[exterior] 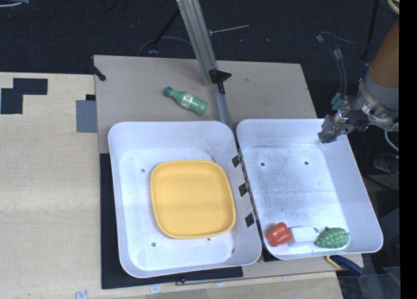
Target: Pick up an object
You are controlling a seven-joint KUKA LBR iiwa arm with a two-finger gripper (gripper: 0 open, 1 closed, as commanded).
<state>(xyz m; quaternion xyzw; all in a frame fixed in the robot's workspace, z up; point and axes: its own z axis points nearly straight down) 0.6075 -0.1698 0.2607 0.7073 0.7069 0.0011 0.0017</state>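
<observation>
My claw [330, 131] hangs over the far right corner of the right bin [345, 161], close to its rim, with my grey arm [381, 92] and its orange band reaching in from the right. From this angle I cannot tell how far open the claw is, and I see nothing gripped in it. The things I could pick up lie well apart from me, lined up along the near edge of the same bin: a red pepper [279, 234] on the left, a small white piece [303, 233] just beside it in the middle, and a bunch of green grapes [331, 238] at the right end, near the bin's near right corner. The left bin [127, 161] holds a yellow plate [192, 198] lying flat in its middle. Beyond the bins, on the bare bench [267, 86], a green bottle [186, 100] lies on its side, and a metal rail [201, 30] runs slantwise down toward the gap between the two bins.
</observation>
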